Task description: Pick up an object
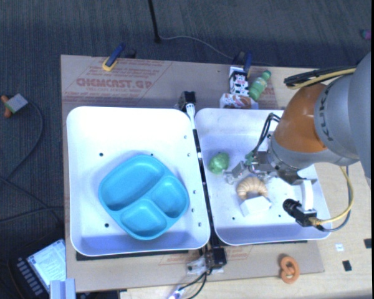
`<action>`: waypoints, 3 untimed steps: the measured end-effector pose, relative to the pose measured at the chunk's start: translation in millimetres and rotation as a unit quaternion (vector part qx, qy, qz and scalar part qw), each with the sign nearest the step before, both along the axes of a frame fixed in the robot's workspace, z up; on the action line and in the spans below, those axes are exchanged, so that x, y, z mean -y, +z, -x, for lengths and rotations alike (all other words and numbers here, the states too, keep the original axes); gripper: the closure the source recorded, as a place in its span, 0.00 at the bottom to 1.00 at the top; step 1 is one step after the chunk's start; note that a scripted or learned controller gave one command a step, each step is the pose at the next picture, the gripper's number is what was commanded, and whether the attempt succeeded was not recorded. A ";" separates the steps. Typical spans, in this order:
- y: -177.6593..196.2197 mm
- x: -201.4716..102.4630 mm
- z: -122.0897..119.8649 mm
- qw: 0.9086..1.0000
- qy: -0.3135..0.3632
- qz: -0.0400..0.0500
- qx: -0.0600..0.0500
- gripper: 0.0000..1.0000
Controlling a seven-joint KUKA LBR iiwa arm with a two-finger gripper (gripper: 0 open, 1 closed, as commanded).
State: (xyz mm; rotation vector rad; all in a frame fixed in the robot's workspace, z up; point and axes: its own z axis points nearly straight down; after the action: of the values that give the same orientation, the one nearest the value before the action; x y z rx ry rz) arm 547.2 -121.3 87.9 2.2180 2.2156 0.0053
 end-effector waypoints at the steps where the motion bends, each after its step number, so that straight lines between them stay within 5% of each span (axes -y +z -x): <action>1: 10.4 1.3 -1.0 1.000 -0.001 0.002 0.002 1.00; 2: 43.6 -6.8 -106.3 1.000 0.001 0.000 -0.002 1.00; 3: 131.4 -23.3 -121.7 1.000 0.001 0.000 -0.002 1.00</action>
State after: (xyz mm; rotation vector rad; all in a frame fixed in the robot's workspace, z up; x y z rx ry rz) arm 668.9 -98.0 219.2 2.2175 2.2207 0.0005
